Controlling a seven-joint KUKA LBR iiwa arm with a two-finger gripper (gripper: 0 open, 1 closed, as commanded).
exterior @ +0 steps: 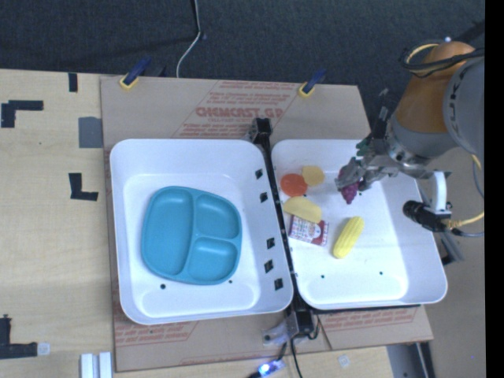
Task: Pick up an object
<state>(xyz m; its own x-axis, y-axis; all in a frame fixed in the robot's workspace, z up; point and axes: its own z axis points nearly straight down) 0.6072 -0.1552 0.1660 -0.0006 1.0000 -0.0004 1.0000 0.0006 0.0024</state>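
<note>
Gripper sits in the upper right of the frame, above the right shallow white plastic bin, and you can see a small purple object caught between its 2 fingers, so they are clamped on it. That purple piece hangs at the fingertips, over the bin's upper middle, and looks clear of the floor, though you cannot be sure from this slanted view.

By that reading, your pick is largely made: the grasp is on, and what remains is lifting it clear and keeping it held.

Around it, lower and to the left in the same bin, you have 5 loose items: a round orange-red piece, a pale yellow piece just beside it, a yellow banana-shaped toy below those, a red and white packet touching that toy's lower edge, and a yellow toy corn cob near the packet. None lies under the fingers, so nothing blocks a straight lift. Left of centre, the left white bin holds a blue plastic divided tray with 3 compartments, well apart from the work.
</note>
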